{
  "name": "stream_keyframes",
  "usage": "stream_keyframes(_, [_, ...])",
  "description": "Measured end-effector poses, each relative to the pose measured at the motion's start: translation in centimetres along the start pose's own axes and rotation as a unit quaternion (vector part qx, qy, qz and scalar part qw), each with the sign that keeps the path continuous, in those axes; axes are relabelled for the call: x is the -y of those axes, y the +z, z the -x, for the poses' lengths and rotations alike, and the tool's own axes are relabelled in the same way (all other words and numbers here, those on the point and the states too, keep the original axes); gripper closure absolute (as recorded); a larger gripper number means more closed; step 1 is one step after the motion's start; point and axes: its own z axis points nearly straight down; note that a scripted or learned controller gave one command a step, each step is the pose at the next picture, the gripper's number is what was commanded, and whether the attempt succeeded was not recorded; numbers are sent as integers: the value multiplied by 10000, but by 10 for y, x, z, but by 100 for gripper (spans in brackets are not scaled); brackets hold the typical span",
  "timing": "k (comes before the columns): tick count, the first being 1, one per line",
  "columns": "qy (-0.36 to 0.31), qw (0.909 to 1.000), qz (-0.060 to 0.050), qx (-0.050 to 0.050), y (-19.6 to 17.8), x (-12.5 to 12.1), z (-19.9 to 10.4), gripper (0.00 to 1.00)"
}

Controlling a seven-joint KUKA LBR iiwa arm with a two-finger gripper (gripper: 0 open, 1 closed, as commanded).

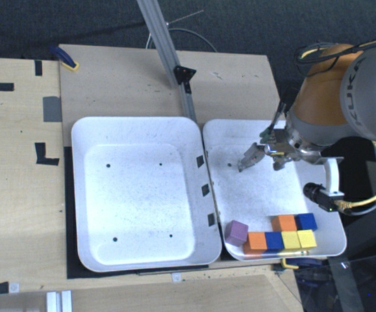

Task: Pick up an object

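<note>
At the six o'clock rim of the right bin (pixel 317 247), a cluster of blocks is lying together: orange (pixel 257 240), blue (pixel 274 240) and yellow (pixel 291 239) in the near row with another yellow (pixel 307 238) beside them, and an orange (pixel 283 223) and a blue (pixel 306 221) behind. A purple block (pixel 237 231) is sitting just at their nine o'clock. Farther in, the gripper (pixel 260 160) is hovering with its fingers spread apart and nothing between them, well apart from the blocks. The left bin (pixel 84 135) is lying at its nine o'clock.
</note>
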Motion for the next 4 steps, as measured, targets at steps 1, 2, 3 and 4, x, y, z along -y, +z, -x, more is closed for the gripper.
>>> stream_keyframes(1, [-3, 10000, 5, 1, 4, 18, -30, 0])
stream_keyframes(2, [-21, 10000, 7, -5, 4, 29, -83, 0])
stream_keyframes(3, [-6, 10000, 41, 8, 4, -50, -89, 0])
stream_keyframes(4, [-15, 10000, 25, -1, 4, -75, -125, 0])
